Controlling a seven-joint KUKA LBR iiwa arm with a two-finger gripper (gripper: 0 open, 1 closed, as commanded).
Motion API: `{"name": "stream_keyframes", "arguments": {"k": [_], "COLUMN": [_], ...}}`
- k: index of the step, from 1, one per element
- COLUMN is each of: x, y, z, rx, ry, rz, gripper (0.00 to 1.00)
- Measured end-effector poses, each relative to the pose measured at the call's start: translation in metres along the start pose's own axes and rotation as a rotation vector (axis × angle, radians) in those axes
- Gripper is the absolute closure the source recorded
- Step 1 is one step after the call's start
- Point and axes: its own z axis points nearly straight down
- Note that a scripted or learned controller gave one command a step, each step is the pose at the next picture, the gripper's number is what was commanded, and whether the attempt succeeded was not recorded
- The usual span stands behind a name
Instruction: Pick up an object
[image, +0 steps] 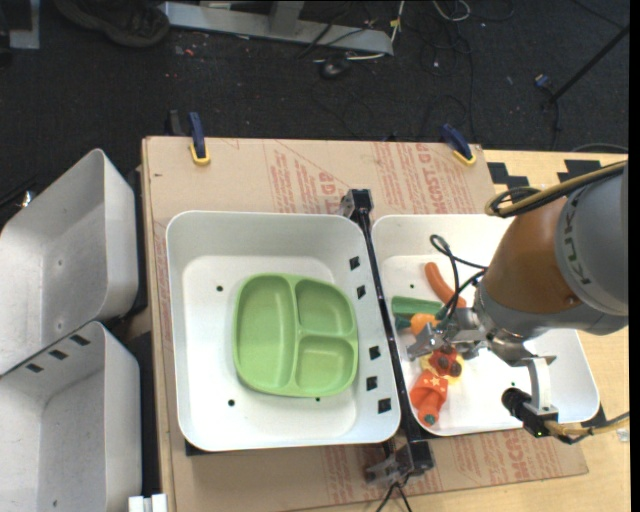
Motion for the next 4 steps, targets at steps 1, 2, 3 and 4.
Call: {"name": "stream_keyframes", "arguments": {"k": [1,2,3,4], "x": [-0.001,0.003,0.003,0.047], "y": [0.004,0.006,0.007,0.018], "z": [-0.016,-0.078,-0.113,-0.118], "rx": [-0.013,-0.008,-0.006,-0.003], "ry": [-0.003,-0.001,-0.001,0.001], "rz": [0.002,-0.004,-0.004,-0.009], "gripper": [1.00,1.00,1.00,1.00]}}
